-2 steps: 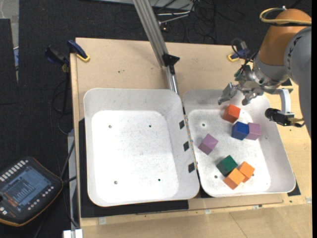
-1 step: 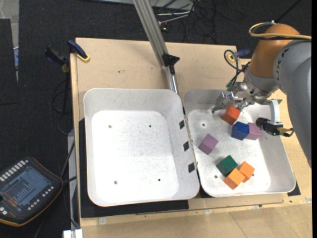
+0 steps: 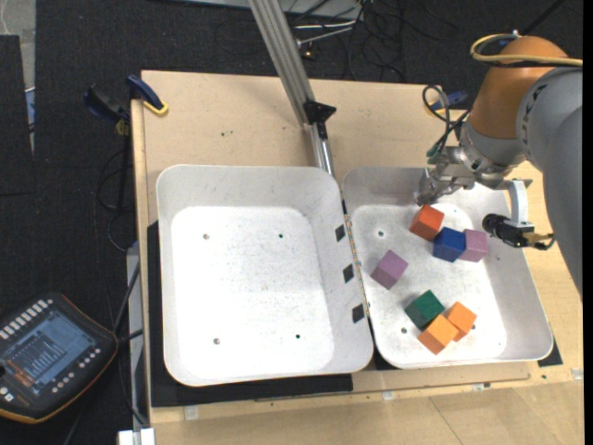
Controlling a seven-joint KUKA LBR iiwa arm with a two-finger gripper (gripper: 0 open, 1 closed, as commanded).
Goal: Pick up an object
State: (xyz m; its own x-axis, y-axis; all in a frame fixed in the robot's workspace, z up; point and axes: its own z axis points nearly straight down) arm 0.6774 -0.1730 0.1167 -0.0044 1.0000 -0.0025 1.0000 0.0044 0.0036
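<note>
Lighting even and fairly bright over the worktop (image 3: pixel 241 119); source appears overhead and diffuse. Left white bin (image 3: pixel 185 193) and right white bin (image 3: pixel 519 341) reflect strongly, near washed out along their rims, speckle still visible. Shadows soft and short: a thin dark edge under the left bin's near side, small ones beside the blocks in the right bin. Floor beyond the worktop very dark, cable detail barely readable. Overall sharpness moderate; slight softness on the arm (image 3: pixel 547 109), right of the bins.

Arm (image 3: pixel 519 100) bent down, gripper (image 3: pixel 432 191) lowered
</note>
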